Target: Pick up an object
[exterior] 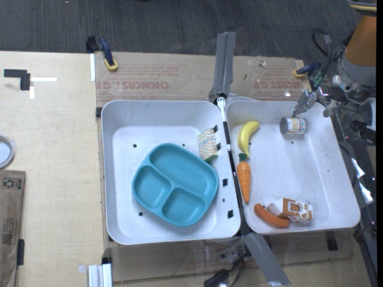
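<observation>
The arm (pixel 359 58) is grey metal with a broad orange band (pixel 366 40) above the wrist. Dark cables (pixel 329 43) loop beside it. Below sits a silvery wrist block, with black fittings and small metal brackets. The gripper (pixel 304 103) is thin, pale metal.

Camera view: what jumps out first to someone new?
The big blue divided plate in the left bin grabs the eye first, with a small patterned packet at its upper right corner. In the right bin, a yellow banana and an orange carrot line its left wall, and a sausage and small carton sit near the front. The hand hovers by a small can at the back.
</observation>
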`<state>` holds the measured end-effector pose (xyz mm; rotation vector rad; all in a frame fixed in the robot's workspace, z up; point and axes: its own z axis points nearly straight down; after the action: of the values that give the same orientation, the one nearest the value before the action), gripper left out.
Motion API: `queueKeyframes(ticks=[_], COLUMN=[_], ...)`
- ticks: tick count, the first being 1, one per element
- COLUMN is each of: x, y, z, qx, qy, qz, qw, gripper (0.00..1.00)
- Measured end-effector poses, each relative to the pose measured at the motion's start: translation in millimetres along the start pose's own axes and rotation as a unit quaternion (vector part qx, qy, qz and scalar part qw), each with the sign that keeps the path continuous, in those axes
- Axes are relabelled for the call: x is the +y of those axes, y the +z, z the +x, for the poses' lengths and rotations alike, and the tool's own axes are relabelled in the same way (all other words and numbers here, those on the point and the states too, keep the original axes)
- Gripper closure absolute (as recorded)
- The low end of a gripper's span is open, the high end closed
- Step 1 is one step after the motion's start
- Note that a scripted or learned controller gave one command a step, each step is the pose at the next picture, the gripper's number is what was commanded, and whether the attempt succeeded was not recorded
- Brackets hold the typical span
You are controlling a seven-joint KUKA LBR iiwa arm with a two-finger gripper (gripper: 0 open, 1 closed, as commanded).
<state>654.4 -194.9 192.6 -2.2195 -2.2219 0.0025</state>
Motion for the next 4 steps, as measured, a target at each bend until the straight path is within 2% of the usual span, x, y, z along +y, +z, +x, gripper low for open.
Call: queueKeyframes(ticks=[1,2,3,4], x=[6.8,-19.8,-42.7,-42.3], y=[101.2,47.5,101.4,91.5], z=[-12.9,20.7,-3.3,-4.1], qx=[0.007,0.0,0.0,0.0], qy=[-0.017,0.045,0.03,0.031], qz=[0.002,-0.001,0.0,-0.001], qw=[0.9998,0.999,0.9995,0.9995], gripper=[0.0,0.0,0.0,1.0])
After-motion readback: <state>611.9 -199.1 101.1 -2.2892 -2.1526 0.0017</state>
